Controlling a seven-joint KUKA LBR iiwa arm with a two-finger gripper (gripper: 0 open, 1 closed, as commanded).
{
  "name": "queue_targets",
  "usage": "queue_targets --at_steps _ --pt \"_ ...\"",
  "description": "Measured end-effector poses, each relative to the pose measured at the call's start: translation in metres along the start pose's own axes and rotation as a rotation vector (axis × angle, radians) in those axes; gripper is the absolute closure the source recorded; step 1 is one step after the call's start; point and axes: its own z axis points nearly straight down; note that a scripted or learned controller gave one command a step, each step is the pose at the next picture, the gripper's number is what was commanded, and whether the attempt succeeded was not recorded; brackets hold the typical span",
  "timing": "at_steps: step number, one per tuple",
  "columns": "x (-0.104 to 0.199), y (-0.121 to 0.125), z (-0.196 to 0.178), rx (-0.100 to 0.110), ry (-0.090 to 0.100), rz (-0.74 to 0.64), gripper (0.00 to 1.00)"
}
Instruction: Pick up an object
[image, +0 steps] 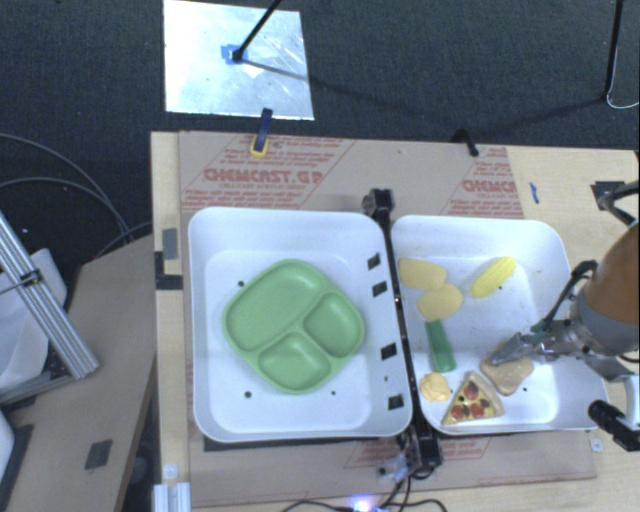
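Observation:
The right bin holds several toy foods. A yellow corn cob and two pale yellow pieces lie in its far half. A green stick lies near the left wall, with a small yellow round and a pizza slice at the front. A tan bread-like piece lies toward the front right. My gripper reaches in from the right, low, its tip just above the far edge of the tan piece.
The left bin holds a green divided plate. A black divider with clips runs between the bins. The arm's grey body hangs over the right bin's right wall.

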Motion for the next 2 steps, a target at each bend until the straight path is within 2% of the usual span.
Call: queue_targets --at_steps 1,2 --pt "0.098 0.016 0.0 0.002 0.002 -0.009 0.0" --pt "0.096 0.017 -0.011 -0.001 0.005 -0.005 1.0"
